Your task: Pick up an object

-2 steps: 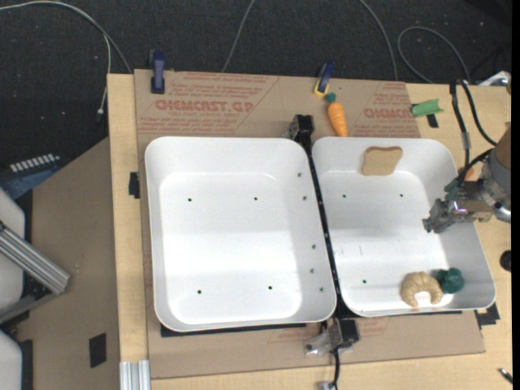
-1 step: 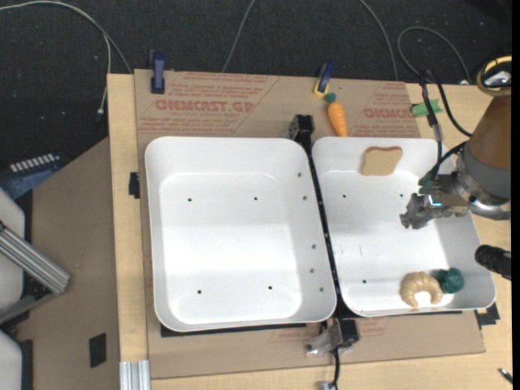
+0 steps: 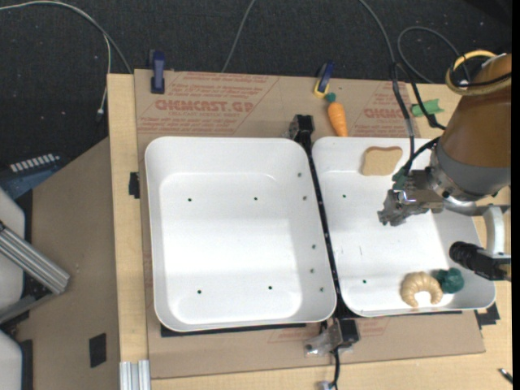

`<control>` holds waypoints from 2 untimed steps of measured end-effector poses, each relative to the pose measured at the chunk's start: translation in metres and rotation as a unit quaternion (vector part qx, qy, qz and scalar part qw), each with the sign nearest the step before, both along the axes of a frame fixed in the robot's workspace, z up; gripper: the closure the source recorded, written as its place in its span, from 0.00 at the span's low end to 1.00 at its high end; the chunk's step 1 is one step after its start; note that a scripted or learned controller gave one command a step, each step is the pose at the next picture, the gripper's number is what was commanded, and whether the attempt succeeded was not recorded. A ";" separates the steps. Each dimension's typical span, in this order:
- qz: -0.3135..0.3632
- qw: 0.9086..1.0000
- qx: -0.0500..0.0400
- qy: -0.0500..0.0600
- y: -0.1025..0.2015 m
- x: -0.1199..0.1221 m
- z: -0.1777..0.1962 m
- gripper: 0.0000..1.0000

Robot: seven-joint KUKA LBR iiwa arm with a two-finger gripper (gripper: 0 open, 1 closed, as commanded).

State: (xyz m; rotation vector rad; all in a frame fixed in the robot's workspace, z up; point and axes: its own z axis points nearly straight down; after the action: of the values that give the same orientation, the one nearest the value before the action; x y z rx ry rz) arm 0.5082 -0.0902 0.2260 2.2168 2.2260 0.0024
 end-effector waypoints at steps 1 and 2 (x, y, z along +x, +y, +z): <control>0.001 1.000 0.000 0.000 0.056 0.009 0.003 1.00; 0.000 1.000 0.000 0.001 0.101 0.006 -0.006 1.00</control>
State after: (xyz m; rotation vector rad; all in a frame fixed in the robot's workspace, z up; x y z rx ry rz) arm 0.5140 0.0105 0.2201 2.2180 2.2266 0.0006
